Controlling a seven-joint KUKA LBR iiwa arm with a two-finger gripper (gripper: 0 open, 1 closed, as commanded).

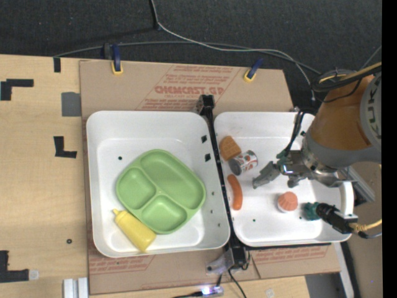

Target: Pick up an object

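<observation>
right bin (273, 135) holds four small things, any of which could be the pick: can (246, 161), sausage (235, 192), round red piece (287, 201), brown piece (229, 146). arm (344, 126) comes in from the right, and the jaws sit low over the middle of this bin, tip pointing left and a bit down in the view. can't tell if the jaws are spread or pressed together, the dark parts blur into one. nothing seen pinched in them.

key relation: the can is just beside the jaw tip, up and left of it, and looks like the closest thing. it seems to lie on its side, axis unclear. sausage is near, left and slightly below the tip, close to the wall between the bins, long axis running up-down in the view, so crosswise to the way the jaws point. red piece is near too, down and right of the tip, back toward the wrist. brown piece is farthest, beyond the can, touching or nearly touching it.

judgement: nothing picked yet. a short move up-left reaches the can, and a round can may roll or slip.

left bin (102, 166) has a green plate (160, 190) and a yellow bottle (133, 230), well apart from the jaws.
</observation>
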